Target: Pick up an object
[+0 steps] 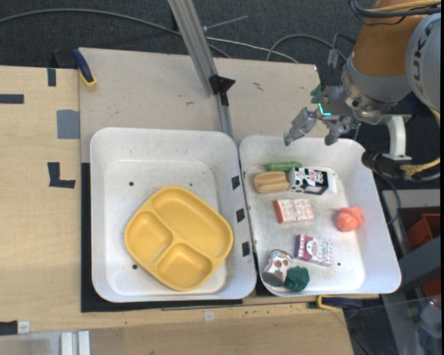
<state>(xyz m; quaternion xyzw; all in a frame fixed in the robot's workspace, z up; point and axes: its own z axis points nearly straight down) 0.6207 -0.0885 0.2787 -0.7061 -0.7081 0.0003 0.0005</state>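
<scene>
My gripper (314,130) hangs over the far rim of the right bin (374,198), open, with nothing between its fingers. Just in front of it lie a green item (283,166), a tan bread roll (270,182) and a black-and-white carton (311,180). Further forward sit a red box (294,211), a salmon-coloured lump (348,219), a purple-and-white carton (314,249), a red-and-white can (277,265) and a dark green piece (298,278).
The left bin (111,198) holds a yellow divided plate (179,237). A slanted metal post (196,39) rises behind the bins' shared edge. Cables trail on the bench at the back, and the arm's body (388,43) fills the upper right.
</scene>
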